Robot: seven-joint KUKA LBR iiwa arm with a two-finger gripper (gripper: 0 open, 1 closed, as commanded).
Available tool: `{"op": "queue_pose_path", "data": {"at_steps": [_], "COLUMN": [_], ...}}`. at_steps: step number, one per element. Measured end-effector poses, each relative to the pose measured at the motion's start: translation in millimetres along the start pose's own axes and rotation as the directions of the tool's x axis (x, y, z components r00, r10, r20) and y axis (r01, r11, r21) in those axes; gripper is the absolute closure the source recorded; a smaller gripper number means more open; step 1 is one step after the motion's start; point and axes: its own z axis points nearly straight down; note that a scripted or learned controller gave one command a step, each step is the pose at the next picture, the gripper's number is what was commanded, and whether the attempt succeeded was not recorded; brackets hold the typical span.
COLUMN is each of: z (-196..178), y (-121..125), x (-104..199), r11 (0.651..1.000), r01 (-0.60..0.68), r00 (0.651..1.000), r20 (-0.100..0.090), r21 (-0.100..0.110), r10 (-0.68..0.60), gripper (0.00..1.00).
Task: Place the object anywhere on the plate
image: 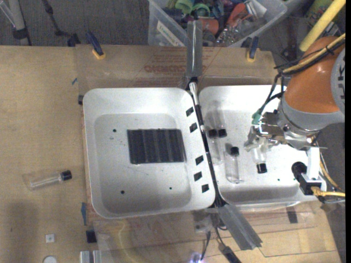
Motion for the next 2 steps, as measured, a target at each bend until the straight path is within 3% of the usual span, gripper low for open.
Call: {"op": "queue_pose_path", "data": {"at_steps": [1,2], "z": [38.9,38.9], "y": [93.5,115.8], "x": [73.9,159.5], "r11": [0.999,1.0], "r01": [0.047,0.02], "r00": [0.999,1.0], "r20": [0.001,0.001], "r21": [0.001,-0.001], "r10": [-0.047,-0.02], "gripper": [1.0,1.0]}}
